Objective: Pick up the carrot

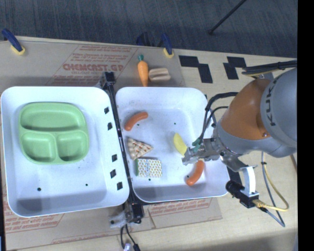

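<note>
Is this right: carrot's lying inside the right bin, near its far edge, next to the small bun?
Not quite. The carrot lies outside the right bin, on the cardboard just beyond its far edge. The rest holds: it is next to the small bun. The camera view shows it.

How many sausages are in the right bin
2. One sausage lies in the upper left part of the right bin; the other sausage lies near its lower right corner, just under the gripper.
</note>
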`<state>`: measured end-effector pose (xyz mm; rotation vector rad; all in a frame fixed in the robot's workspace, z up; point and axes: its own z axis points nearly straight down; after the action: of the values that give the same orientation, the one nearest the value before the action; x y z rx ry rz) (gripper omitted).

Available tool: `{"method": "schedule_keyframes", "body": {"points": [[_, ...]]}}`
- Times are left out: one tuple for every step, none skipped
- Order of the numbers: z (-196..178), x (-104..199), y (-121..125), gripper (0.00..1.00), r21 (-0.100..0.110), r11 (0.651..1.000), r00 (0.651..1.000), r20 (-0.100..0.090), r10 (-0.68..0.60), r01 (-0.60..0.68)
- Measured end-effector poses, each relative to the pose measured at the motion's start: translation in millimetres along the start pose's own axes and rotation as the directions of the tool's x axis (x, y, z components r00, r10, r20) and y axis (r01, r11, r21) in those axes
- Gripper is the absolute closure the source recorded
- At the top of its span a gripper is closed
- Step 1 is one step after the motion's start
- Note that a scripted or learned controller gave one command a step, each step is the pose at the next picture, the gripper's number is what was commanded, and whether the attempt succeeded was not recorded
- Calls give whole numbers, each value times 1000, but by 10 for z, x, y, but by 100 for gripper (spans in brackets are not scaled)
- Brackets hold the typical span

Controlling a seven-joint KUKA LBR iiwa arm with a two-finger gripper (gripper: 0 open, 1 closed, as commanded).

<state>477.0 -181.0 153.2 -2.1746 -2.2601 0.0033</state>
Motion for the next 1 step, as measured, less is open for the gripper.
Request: {"method": "schedule_keyframes", "body": {"points": [[296, -66, -13, 100, 1, 997, 997, -1, 80, -80]]}}
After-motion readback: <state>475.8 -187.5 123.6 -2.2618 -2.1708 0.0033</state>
